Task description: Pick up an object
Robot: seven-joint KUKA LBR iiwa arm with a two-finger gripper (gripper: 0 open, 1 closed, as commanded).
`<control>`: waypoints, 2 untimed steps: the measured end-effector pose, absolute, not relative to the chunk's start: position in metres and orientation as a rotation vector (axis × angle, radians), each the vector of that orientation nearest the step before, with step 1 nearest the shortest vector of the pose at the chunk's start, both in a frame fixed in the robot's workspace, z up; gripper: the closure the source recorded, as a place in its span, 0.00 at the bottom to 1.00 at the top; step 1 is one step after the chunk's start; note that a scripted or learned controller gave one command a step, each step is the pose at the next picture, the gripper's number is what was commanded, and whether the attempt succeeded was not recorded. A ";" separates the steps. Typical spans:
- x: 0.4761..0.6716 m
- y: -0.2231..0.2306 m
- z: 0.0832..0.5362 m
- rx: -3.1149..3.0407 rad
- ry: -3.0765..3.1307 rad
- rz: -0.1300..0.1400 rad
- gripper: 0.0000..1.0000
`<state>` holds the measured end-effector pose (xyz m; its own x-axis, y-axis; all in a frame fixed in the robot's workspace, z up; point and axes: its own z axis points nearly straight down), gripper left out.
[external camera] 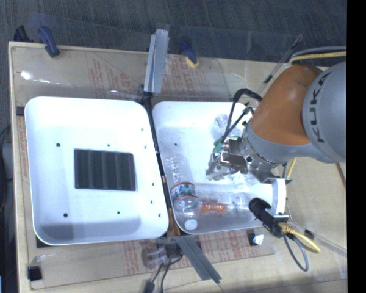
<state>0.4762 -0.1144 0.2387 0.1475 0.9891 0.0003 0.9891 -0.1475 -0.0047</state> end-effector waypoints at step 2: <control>0.476 -0.156 0.162 -2.052 -2.372 0.001 0.00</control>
<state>0.4764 -0.1555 0.1624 -0.1438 0.9896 0.0035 0.9896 0.1438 -0.0042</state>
